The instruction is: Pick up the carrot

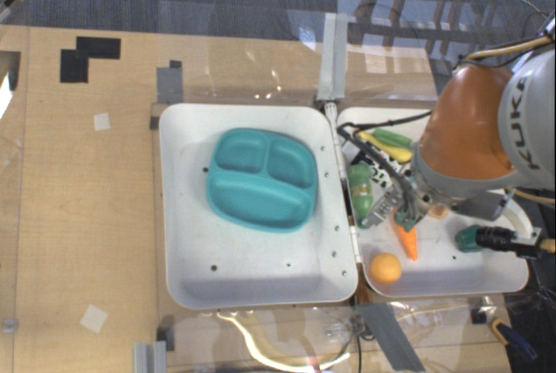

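The carrot [407, 242] is a small orange cone lying in the right bin [460, 280], near its front, with its tip pointing toward the front edge. My gripper [410, 213] hangs straight over the carrot's thick end, very close to it or touching it. The wrist and the arm's orange band [465, 123] hide the top of the gripper. Whether the carrot is held cannot be made out.
An orange ball [385, 268] lies just in front and left of the carrot. A green bottle [359, 189] leans against the bin's left wall, a yellow and green item [387, 142] lies behind it, and a dark green object [476, 237] sits right. The left bin [178, 215] holds a teal divided plate [261, 178].
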### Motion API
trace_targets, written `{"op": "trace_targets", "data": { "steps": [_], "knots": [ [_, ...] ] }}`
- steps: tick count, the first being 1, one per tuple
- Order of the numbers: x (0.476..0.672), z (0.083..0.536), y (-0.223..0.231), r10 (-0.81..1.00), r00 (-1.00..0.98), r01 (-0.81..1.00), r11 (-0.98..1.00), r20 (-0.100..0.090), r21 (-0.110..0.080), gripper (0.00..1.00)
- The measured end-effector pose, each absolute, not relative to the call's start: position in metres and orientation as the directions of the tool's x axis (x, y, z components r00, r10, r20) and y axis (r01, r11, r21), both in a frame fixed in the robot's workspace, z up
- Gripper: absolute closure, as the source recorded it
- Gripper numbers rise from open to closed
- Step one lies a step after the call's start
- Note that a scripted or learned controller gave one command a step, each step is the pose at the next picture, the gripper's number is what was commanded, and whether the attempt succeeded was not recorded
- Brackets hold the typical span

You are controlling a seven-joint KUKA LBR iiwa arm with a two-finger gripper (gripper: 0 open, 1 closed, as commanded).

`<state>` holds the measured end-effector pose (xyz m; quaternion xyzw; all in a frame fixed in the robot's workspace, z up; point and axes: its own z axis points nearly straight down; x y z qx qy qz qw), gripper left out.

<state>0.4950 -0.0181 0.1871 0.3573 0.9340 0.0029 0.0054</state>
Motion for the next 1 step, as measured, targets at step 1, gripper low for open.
{"op": "trace_targets", "data": {
  "steps": [1],
  "knots": [
    [0.4972,0.1971,-0.0191,0.663,-0.748,0.663,0.748,-0.013,0.011,1.0]
  ]
}}
